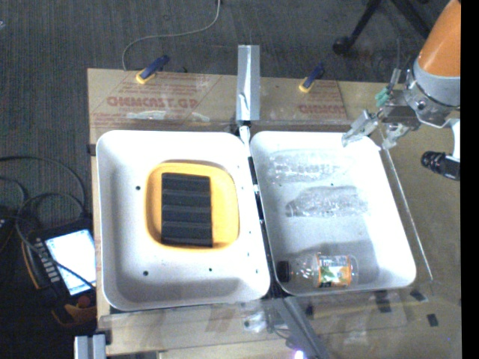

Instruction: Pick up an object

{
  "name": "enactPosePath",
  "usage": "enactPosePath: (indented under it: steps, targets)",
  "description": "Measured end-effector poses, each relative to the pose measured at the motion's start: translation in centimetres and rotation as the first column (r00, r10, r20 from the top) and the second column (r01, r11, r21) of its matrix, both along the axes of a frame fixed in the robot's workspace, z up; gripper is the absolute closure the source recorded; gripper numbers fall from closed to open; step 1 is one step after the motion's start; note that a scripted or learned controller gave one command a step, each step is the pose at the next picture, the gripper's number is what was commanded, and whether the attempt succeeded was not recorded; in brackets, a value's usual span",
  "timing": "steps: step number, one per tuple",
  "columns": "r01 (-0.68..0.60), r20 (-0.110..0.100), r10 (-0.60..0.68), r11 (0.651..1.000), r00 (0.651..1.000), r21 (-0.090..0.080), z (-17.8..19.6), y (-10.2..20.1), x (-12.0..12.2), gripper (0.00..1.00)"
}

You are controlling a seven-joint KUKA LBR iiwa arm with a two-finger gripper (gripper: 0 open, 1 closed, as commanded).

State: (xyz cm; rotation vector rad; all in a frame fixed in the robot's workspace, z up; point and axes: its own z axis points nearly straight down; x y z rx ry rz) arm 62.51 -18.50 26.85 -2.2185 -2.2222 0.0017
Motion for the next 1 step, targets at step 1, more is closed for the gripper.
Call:
enactPosePath:
  steps: [1]
  targets:
    - [-0.013, -0.001, 0.013, 1.000, 1.000, 0.000, -4.88, 5.80, -6.87, 0.00]
